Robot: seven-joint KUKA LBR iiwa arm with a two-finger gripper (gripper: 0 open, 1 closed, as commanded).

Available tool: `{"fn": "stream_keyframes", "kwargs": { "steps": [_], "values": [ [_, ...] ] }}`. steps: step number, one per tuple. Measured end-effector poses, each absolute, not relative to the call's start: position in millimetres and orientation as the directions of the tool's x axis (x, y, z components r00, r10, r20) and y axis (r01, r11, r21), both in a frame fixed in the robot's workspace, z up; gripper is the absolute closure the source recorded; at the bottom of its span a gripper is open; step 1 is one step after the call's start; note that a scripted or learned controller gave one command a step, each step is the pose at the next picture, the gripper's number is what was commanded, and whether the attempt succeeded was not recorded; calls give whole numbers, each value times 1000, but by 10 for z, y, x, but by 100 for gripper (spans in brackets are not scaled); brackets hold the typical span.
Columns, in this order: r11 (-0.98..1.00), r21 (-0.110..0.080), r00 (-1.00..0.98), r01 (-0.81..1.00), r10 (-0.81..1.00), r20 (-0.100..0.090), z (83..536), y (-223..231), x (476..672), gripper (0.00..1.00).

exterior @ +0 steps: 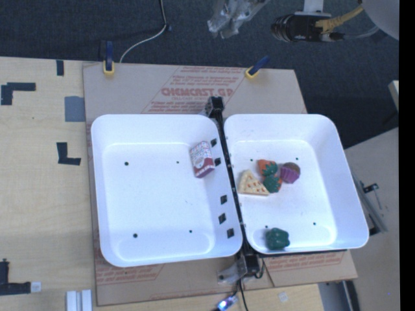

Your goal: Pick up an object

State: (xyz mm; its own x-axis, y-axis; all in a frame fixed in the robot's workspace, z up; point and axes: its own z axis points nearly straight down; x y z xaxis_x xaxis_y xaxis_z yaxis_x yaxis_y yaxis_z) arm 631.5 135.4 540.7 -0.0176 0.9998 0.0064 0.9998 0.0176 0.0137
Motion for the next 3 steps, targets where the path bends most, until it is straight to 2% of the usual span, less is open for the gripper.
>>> {"fn": "stream_keyframes", "kwargs": {
  "steps": [1,2,3],
  "values": [
    [8,-6,-8,1000,1000,-1,4751,2167,6393,100],
    [5,3,-5,1000,1000,2,5378,2348,6224,100],
    [5,-2,-5,1000,1000,-1,5442,2344,6232,100]
  ]
}}
